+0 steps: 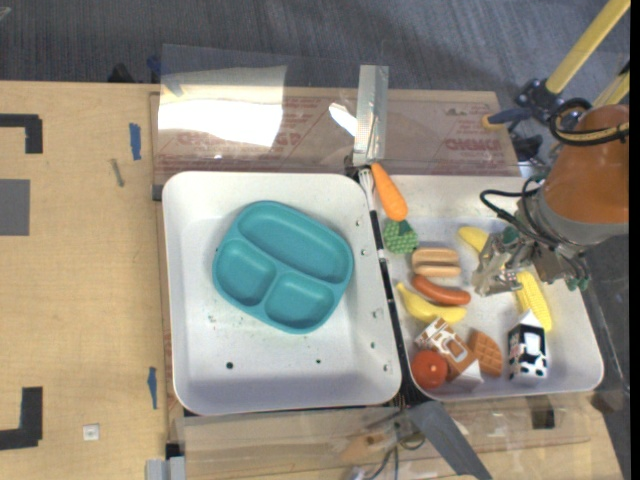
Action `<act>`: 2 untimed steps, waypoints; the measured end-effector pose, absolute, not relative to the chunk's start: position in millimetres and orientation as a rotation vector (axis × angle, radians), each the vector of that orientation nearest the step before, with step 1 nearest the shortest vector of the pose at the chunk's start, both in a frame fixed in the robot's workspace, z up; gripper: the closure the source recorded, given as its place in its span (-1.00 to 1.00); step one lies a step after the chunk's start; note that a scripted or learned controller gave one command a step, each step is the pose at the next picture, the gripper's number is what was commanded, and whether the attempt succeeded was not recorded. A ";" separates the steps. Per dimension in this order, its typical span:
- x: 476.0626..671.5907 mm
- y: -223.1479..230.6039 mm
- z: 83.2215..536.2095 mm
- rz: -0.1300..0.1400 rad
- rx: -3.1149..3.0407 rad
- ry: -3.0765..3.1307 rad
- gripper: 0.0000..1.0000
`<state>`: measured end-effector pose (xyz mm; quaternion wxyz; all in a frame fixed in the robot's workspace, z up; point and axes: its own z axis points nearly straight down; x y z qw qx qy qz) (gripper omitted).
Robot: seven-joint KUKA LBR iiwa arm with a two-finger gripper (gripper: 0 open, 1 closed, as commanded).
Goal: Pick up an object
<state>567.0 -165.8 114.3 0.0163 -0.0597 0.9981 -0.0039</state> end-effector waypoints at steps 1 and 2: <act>657.3 -120.4 228.9 -0.006 -0.294 3.105 1.00; 497.2 -91.2 234.0 0.000 -0.225 3.127 1.00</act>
